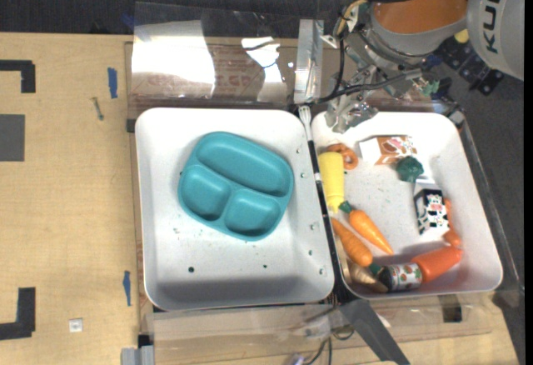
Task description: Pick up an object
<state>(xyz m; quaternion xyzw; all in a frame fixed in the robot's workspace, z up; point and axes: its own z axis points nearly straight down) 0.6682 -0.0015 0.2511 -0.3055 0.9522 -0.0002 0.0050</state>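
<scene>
My gripper [351,115] hangs over the far left corner of the right bin [479,188], just above a yellow corn-like toy [332,177]. The arm's orange band and cables hide how the fingers stand. Below the corn lie two orange carrots [365,230]. A small orange ring [346,157] sits beside the corn's top. Further right are a printed packet [391,147], a dark green piece [409,169], a black-and-white cow-patterned carton [430,212], and an orange-red sausage-shaped toy [435,262] next to a small dark bottle [396,276].
The left bin [158,238] holds a teal divided plate [236,183]. A clear plastic sheet [212,63] stands behind the bins. The wooden bench [62,188] stretches to the left. The divider between the bins runs right beside the corn.
</scene>
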